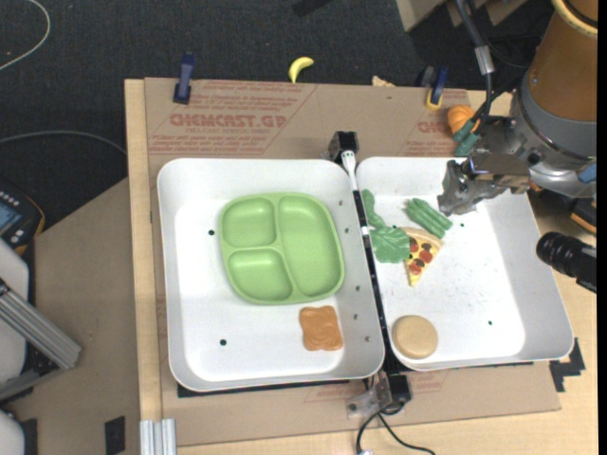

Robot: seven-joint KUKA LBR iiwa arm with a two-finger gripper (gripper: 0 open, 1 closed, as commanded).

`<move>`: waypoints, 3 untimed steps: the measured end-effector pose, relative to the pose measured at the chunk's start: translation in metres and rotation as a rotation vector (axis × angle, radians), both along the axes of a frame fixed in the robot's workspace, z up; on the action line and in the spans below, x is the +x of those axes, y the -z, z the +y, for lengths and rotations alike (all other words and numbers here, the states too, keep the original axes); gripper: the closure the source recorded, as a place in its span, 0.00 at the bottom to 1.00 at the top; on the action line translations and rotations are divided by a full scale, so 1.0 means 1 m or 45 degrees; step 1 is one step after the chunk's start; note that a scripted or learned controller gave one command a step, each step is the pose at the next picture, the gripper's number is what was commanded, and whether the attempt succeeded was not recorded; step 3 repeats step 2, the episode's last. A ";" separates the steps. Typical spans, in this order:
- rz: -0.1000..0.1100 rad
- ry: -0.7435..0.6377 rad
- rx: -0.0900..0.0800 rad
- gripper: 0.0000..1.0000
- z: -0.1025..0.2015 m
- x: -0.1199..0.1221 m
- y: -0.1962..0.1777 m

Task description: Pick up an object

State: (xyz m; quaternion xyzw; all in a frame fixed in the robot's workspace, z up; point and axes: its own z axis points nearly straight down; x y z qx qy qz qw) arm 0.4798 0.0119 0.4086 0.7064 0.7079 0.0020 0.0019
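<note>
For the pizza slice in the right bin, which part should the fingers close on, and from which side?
Probably the pizza slice is best taken from straight above, fingers closing across its wider crust end. It lies flat with its tip pointing at the tan round piece. The green toy crowds its left edge, so the right side offers more room for the gripper.

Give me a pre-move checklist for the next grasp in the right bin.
1. Claw over the right bin: ok.
2. Claw open or shut: cannot tell.
3. Nothing held yet: cannot tell.
4. Nearest target, green piece, lying just beside the claw: ok.
5. Pizza slice apart from the round tan piece: ok.
6. Green leafy piece lies close to the bin divider, awkward pick: not ok.
</note>
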 end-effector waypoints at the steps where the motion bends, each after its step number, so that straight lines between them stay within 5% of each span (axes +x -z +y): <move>1: 0.011 0.012 -0.001 1.00 -0.081 0.009 0.032; 2: 0.000 -0.012 0.003 1.00 0.030 0.016 -0.002; 3: 0.000 -0.012 0.003 1.00 0.030 0.016 -0.002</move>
